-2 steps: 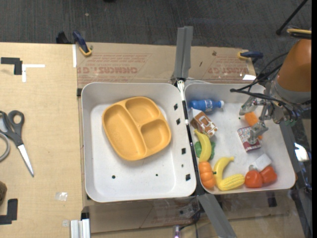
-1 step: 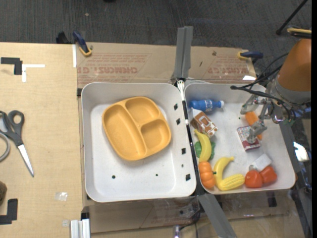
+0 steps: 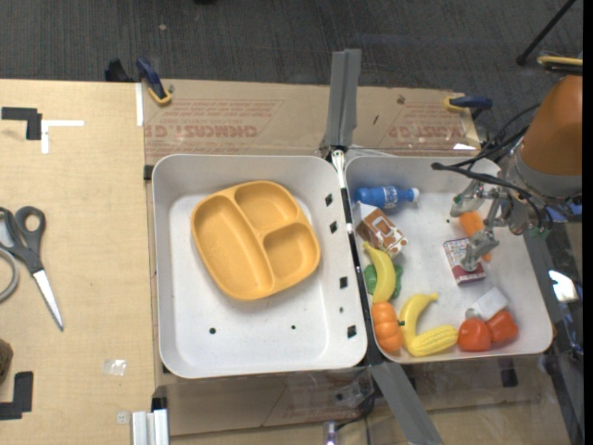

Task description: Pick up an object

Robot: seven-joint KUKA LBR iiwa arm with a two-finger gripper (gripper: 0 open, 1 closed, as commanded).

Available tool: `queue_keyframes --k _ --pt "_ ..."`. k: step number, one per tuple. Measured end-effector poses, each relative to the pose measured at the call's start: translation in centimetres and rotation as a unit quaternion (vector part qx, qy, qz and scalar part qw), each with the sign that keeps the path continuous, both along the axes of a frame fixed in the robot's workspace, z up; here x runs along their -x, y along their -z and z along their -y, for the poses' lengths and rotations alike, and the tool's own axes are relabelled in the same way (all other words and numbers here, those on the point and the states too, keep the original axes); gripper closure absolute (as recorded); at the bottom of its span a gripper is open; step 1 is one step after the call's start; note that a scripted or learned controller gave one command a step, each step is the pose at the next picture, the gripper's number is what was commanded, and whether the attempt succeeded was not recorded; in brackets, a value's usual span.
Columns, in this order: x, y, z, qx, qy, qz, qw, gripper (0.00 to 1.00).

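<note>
In the right bin (image 3: 533, 276), near its right wall, we saw the gripper (image 3: 479, 248) set down over a small red-and-white carton (image 3: 460, 260); we could not tell whether it was open or closed. Along the front edge lay a yellow banana (image 3: 414, 311) and red tomato (image 3: 474, 335), while the left bin (image 3: 176, 267) held a divided yellow plate (image 3: 255, 239).

We see a robotics lab: two white bins (image 3: 167, 276) sit on cardboard (image 3: 241, 123) clamped to a plywood tabletop (image 3: 74, 230), with tape marks (image 3: 37, 123) and scissors (image 3: 32, 258) near its left edge, grey carpet (image 3: 278, 17) beyond, and cables (image 3: 496, 151) trailing from the arm (image 3: 556, 128).
</note>
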State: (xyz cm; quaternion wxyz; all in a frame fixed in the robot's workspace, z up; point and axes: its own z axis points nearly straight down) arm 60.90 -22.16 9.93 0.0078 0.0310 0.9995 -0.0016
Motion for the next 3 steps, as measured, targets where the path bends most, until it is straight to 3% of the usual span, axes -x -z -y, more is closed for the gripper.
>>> queue_keyframes --k 1,2,3 --pt "-1.6 0.0 -1.1 0.0008 -0.014 -0.001 0.9999 0.0" --pt "1.6 0.1 0.0 -0.0009 0.014 -0.001 0.9999 0.0" --pt "1.4 -1.0 0.0 0.0001 0.012 0.001 0.9999 1.0"
